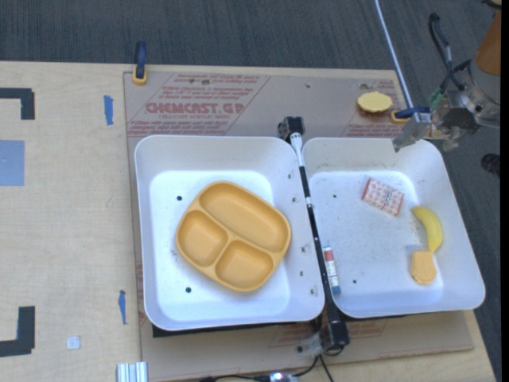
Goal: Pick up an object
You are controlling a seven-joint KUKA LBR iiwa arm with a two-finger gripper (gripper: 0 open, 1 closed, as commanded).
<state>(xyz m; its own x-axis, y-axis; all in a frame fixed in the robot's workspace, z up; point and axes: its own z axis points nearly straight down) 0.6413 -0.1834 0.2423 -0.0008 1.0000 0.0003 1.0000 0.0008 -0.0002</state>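
Camera view shows the gripper poised above the right bin's far corner, finger spread indiscernible; approach underway, descent toward the banana seems next.

Yellow tray in left bin, banana + red card in right bin.

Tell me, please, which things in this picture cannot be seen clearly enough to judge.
- Gripper, camera view: small and blurred at the right bin's far corner; whether it is open or shut cannot be told.
- Arm: cut off by the right edge.
- Red patterned packet: its print is too small to read.
- Orange item below the banana: too small to identify.
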